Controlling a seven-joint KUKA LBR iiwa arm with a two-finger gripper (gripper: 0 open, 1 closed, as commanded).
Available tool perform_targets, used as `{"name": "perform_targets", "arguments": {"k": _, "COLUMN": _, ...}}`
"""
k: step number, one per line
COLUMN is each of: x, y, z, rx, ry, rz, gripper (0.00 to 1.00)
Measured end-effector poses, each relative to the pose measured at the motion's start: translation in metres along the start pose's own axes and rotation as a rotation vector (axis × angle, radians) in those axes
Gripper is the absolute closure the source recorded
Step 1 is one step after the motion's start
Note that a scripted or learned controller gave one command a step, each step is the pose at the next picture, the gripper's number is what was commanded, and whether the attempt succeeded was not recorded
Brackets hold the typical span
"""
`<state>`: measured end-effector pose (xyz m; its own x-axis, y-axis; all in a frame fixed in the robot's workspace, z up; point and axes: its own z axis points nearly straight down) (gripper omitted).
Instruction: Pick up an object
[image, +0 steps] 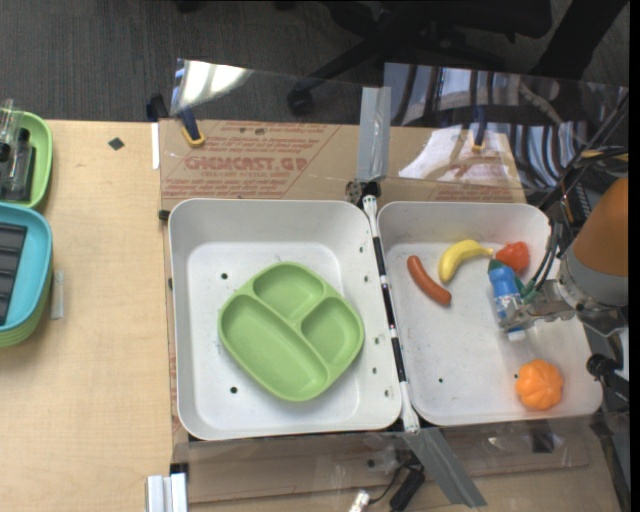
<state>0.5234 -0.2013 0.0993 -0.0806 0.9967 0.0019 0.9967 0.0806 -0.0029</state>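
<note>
A grey robot arm with an orange band reaches in from the right over the right shallow white plastic bin. Its two-finger gripper sits low at a blue plastic bottle; whether it is clenched, released or grasping the bottle cannot be told. The right bin holds five things: the one blue bottle, one yellow banana and one red sausage to the bottle's left, one red round fruit just behind it, and one orange pumpkin-shaped toy in front. The left white bin holds one green divided plate.
</note>
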Motion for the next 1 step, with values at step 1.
{"name": "perform_targets", "arguments": {"k": 1, "x": 0.0706, "y": 0.0006, "z": -0.0978, "rx": -0.001, "ry": -0.002, "rz": 0.141, "gripper": 1.0}}
